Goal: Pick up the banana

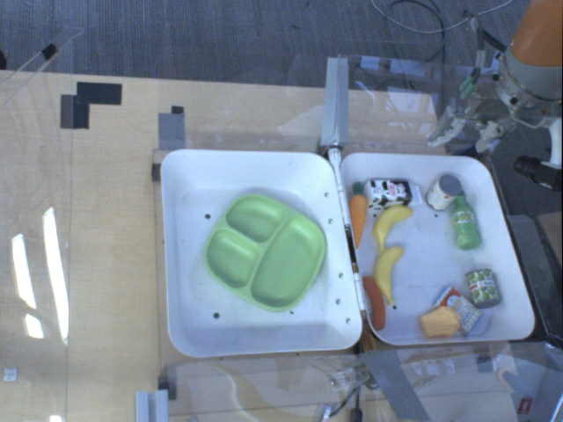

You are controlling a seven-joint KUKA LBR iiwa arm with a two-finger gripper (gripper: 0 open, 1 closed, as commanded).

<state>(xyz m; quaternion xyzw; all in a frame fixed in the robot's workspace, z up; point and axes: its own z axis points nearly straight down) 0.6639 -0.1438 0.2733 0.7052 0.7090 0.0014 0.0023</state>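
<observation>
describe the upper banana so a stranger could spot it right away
Look in the right bin. Near its top left, just below the black-and-white carton, lies the upper banana, right of the carrot. Unlike the straighter lower banana, it curves.

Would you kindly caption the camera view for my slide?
Gripper poised above the right bin, bananas untouched; green plate in the left bin.
</observation>
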